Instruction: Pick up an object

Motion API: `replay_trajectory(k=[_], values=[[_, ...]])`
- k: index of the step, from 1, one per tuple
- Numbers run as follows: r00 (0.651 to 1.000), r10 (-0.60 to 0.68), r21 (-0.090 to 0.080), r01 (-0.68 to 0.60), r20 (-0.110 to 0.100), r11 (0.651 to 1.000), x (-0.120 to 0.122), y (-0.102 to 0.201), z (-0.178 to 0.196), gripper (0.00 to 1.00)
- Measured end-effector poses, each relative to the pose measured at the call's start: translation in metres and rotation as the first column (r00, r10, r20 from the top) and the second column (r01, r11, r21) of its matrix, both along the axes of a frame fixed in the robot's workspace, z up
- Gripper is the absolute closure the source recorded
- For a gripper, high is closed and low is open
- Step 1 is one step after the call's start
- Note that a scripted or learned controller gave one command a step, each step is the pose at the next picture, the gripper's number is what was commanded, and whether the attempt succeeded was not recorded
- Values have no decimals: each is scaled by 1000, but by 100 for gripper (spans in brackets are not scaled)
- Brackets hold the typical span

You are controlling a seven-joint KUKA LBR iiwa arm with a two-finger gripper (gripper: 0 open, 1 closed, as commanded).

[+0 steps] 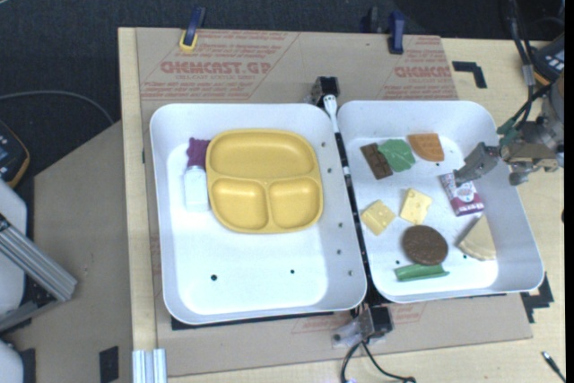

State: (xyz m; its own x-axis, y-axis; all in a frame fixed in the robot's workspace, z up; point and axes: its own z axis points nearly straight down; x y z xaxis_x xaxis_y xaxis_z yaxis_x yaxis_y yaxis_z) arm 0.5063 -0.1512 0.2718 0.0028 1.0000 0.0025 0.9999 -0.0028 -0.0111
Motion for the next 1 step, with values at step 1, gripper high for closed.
replay_trajectory(k=[1], values=[[1000,3,-2,-3,11,1000,2,0,5,0]])
